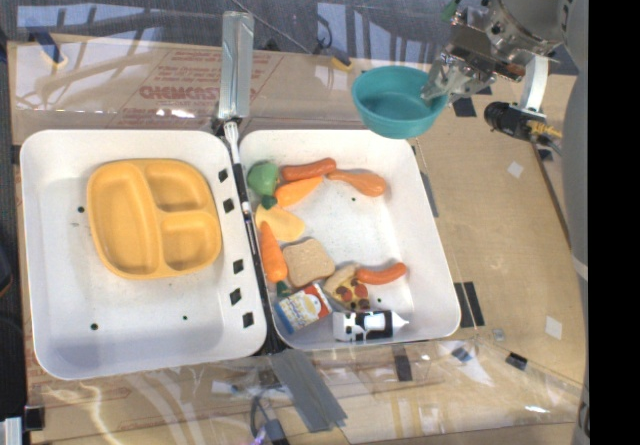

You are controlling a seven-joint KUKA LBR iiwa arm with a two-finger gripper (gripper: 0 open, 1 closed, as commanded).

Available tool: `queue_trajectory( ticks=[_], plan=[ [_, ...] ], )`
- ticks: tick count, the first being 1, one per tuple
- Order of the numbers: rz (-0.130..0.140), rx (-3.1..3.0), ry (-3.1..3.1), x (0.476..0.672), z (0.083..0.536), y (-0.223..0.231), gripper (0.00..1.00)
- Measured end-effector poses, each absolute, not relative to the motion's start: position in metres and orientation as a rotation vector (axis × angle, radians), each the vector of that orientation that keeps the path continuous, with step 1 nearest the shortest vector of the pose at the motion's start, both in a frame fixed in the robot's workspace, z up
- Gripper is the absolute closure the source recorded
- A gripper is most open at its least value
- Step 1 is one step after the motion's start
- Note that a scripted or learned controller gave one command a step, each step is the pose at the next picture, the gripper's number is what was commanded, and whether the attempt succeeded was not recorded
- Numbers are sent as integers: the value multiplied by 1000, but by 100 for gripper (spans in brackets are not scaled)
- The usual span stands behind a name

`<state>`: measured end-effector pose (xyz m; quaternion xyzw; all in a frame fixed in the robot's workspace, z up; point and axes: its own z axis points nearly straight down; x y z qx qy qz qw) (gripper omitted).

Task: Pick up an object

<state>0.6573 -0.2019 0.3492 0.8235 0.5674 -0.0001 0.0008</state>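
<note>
camera view: looking down at a slant on two white bins side by side on a bench
arm: reaching in from the right, orange band showing at the top right corner
gripper (443, 85): hanging above the bench past the right bin's far right corner, fingers pinching the right rim of the teal bowl
teal bowl (398, 101): being held up clear of both bins, just beyond the right bin's far edge, tilted slightly, opening facing up
left bin (60, 333): carrying one thing, a yellow divided tray
yellow divided tray (153, 216): lying flat toward the left bin's far half, three compartments facing up
right bin (425, 253): holding toy food, mostly crowded along its left wall and near edge
green toy (263, 178): sitting at the right bin's far left corner
carrot (306, 171): lying just beside the green toy, along the far edge
orange sausage (357, 181): lying right of the carrot, near the far edge
bread slice (308, 261): lying near the bin's middle, toward the near edge
red sausage (381, 274): lying right of the bread slice
black-and-white carton (368, 324): lying on its side against the near edge
small can (301, 307): touching the near left corner area, beside the carton
</note>
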Motion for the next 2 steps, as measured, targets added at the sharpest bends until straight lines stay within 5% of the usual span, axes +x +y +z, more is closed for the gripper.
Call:
queue_trajectory(
  ticks=[1,2],
  plan=[
    [-15,2976,1030,656,282,-127,100],
    [-21,3016,905,615,199,-75,100]
  ],
)
